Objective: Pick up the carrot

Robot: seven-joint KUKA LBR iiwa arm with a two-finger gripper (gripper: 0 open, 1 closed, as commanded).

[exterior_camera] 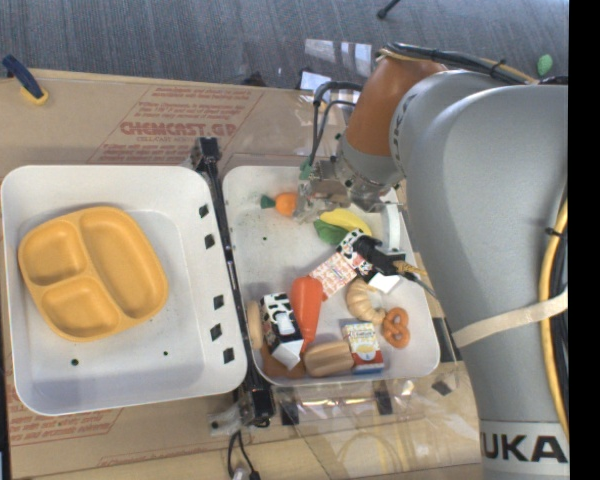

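The carrot [306, 308], an orange-red tapered piece, lies in the front middle of the right bin [242, 230], wide end up and tip toward the front edge. It rests between a black-and-white carton [280, 320] and a croissant [362, 300]. My gripper [311, 190] is low at the back of the right bin, well behind the carrot. It sits right beside a small round orange piece with a green stub [283, 203]. The wrist hides the fingers.
A yellow banana [344, 219] and a green item [329, 233] lie just under the wrist. A patterned packet [340, 263], a pretzel [395, 326], a bread roll [328, 358] and a small box [363, 345] crowd the front right. The left bin [40, 388] holds a yellow divided plate [92, 268].
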